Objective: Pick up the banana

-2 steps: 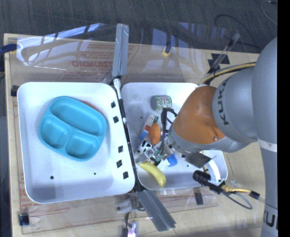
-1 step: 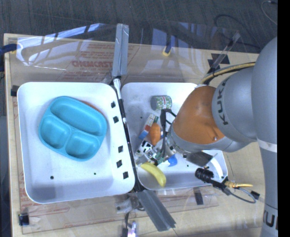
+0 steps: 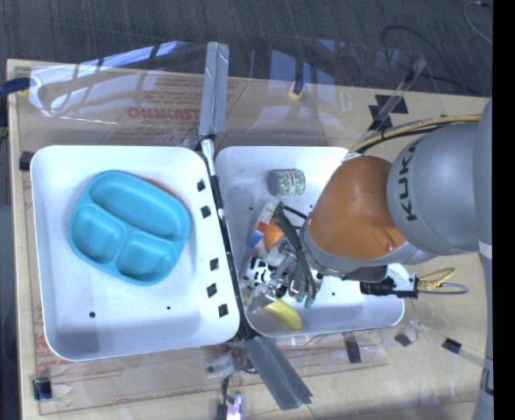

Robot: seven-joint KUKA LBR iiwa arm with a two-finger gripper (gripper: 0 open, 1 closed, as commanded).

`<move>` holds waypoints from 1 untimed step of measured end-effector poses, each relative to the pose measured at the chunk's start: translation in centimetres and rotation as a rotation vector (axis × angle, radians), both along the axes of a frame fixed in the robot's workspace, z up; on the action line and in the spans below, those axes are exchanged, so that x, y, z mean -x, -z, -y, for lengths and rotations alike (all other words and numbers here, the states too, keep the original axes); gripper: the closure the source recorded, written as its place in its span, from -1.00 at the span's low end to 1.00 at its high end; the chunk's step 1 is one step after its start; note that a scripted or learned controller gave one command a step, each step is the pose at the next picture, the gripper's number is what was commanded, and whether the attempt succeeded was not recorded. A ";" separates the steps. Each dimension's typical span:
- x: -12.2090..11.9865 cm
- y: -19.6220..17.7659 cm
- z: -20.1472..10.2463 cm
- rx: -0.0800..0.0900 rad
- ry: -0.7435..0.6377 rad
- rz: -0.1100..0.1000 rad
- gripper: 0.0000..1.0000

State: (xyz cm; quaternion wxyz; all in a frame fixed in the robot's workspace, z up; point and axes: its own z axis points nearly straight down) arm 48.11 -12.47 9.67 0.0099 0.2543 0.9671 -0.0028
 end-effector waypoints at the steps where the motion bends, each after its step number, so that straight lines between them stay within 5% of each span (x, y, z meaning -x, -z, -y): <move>1: 0.4 0.3 0.7 -0.008 0.191 -0.011 -1.00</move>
